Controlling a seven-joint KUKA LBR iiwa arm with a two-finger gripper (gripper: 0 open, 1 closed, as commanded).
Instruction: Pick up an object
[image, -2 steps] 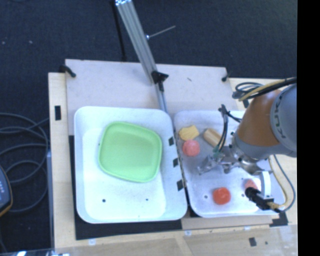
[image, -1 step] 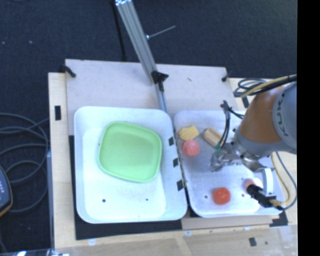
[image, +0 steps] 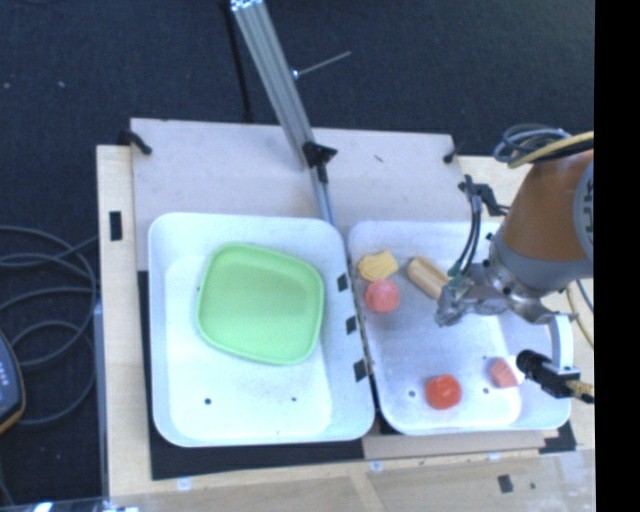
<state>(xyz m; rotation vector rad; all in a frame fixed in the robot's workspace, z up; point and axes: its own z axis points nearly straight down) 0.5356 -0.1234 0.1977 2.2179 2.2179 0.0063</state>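
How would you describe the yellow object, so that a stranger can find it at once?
Look in the right bin, at its far left corner beside the wall shared with the other bin. The yellow object lies there, lumpy and rounded. A pink ball touches its near side and a tan cylinder lies to its right; it alone is yellow.

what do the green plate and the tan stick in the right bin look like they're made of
Green plate: probably plastic, smooth and slightly glossy, with an even colour and a soft moulded rim. Tan stick: possibly wood or matte plastic, judging by its pale, dull, unshiny surface; the view is too coarse to tell.
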